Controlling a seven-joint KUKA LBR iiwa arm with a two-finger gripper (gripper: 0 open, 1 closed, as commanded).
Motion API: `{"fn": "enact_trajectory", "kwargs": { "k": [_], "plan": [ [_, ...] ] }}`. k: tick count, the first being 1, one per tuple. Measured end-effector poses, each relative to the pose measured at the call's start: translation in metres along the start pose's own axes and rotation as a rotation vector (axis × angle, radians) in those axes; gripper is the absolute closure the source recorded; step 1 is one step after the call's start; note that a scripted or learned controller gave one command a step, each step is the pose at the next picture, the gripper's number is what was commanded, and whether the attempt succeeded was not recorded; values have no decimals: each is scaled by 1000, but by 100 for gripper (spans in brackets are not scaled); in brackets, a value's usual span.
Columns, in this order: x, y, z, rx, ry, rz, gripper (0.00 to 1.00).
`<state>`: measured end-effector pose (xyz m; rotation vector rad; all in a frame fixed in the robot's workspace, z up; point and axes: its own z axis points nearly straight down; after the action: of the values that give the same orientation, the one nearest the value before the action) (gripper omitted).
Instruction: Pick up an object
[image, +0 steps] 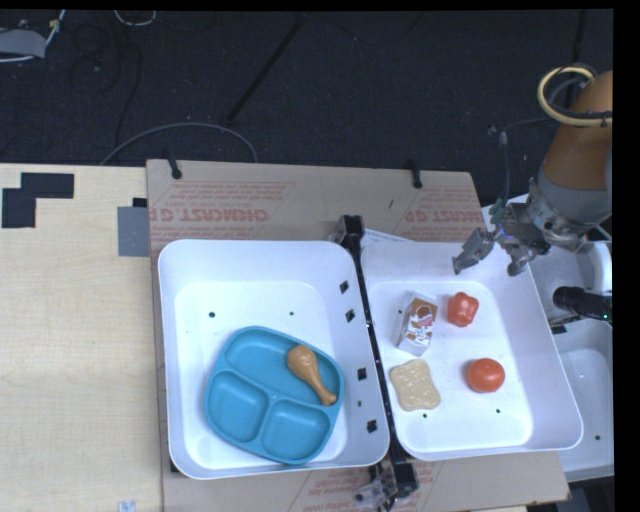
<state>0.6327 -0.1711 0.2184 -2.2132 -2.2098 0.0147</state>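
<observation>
My gripper (492, 256) hangs over the far right corner of the right bin (560, 405), fingers spread apart with nothing between them. Below it in that bin lie a small red pepper-like piece (461, 309), a white and brown carton (418, 325), a red tomato (485, 375) and a tan slice of toast (414, 385). The left bin (250, 270) holds a blue divided plate (250, 410) with a tan chicken drumstick (312, 373) lying on it.
A black divider (362, 330) runs between the two bins. Brown cardboard (300, 205) lies under and behind the bins. The wooden benchtop (70, 340) stretches out to the left. Dark floor with cables lies at the back.
</observation>
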Motion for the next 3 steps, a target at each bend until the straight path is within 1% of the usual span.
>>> {"fn": "enact_trajectory", "kwargs": {
  "k": [1,2,3],
  "plan": [
    [0,2,-9,-14,-2,-2,0],
    [3,-1,55,-8,-1,-2,0],
    [2,6,100,-12,-3,-5,0]
  ]
}}
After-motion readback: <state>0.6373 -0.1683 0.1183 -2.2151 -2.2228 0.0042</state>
